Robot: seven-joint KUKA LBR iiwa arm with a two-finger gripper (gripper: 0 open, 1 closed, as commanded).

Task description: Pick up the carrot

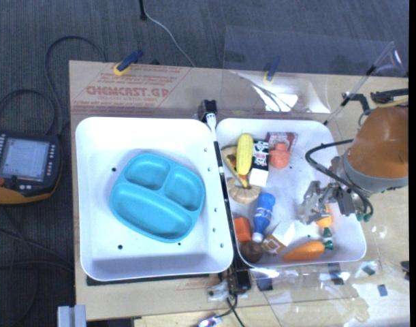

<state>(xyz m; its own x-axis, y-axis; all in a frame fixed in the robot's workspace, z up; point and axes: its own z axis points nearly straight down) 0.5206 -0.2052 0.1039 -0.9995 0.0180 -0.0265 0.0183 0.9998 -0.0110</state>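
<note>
The carrot (304,251), orange with a green stub at its right end, lies flat along the front wall of the right bin (344,254). My gripper (318,208) hangs over the right side of that bin, a little behind the carrot and slightly to its right. A small orange piece (323,219) shows just under the gripper; whether it is touched I cannot tell. The grey arm with its orange band (381,142) reaches in from the right.
The right bin also holds a yellow banana (244,154), a blue bottle (263,213), an orange-red item (280,157), an orange can (242,228) and a brown lump (252,252). A blue divided plate (158,195) lies in the left bin (92,251).
</note>
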